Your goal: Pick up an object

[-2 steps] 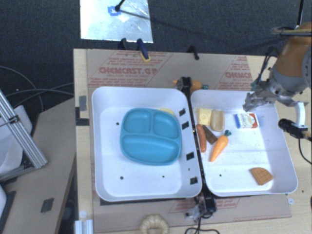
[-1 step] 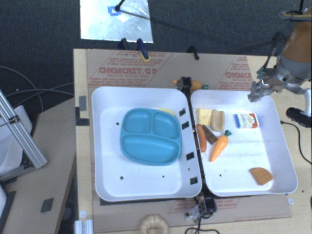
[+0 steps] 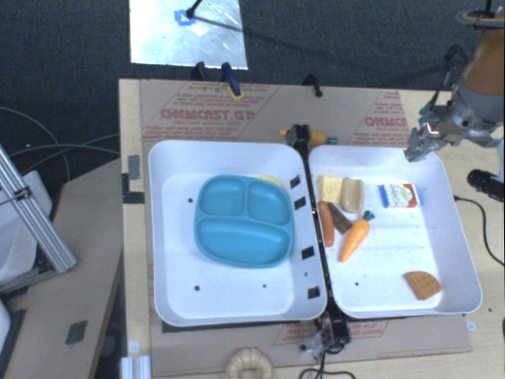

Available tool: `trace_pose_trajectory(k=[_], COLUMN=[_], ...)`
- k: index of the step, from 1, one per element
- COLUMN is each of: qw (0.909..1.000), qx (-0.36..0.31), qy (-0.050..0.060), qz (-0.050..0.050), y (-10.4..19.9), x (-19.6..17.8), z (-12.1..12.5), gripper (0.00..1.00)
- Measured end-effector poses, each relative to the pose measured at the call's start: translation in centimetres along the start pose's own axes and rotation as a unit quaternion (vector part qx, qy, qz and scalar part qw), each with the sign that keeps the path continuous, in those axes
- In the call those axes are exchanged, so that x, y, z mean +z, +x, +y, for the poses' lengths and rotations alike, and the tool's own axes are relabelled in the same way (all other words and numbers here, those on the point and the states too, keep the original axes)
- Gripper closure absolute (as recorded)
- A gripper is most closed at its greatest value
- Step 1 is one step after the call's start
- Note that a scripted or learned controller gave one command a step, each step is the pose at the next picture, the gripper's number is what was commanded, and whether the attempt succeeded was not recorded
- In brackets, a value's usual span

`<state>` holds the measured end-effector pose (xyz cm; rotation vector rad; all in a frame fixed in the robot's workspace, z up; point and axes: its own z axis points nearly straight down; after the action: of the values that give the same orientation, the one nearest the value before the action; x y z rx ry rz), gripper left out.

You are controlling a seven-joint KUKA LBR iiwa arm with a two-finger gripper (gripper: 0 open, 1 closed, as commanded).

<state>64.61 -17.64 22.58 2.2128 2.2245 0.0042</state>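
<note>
The right bin (image 3: 454, 212) holds several toy foods. An orange carrot (image 3: 354, 239) lies near its middle, beside a darker orange piece (image 3: 327, 223) and a brown piece (image 3: 340, 217). A yellow cheese block (image 3: 330, 188) and a tan bread piece (image 3: 351, 195) lie at the bin's upper left. A small white carton with red and blue print (image 3: 398, 195) lies toward the upper right, and a brown cracker (image 3: 423, 284) rests at the lower right. My gripper (image 3: 420, 143) hangs over the bin's far right corner, above the carton and apart from it.
The left bin (image 3: 170, 235) carries a blue divided plate (image 3: 243, 219) with a pale yellow item (image 3: 271, 180) showing behind it. A black hinge strip (image 3: 309, 212) runs between the bins. A shiny metal sheet (image 3: 187, 22) lies on the dark floor behind the bench.
</note>
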Motion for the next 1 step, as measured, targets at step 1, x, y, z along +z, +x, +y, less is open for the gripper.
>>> trace_pose_trajectory(k=[1], qw=[1.0000], qx=[-0.001], qy=[0.003], qz=[0.001], y=[3.75], x=[-0.89], z=[-4.34], gripper=[1.00])
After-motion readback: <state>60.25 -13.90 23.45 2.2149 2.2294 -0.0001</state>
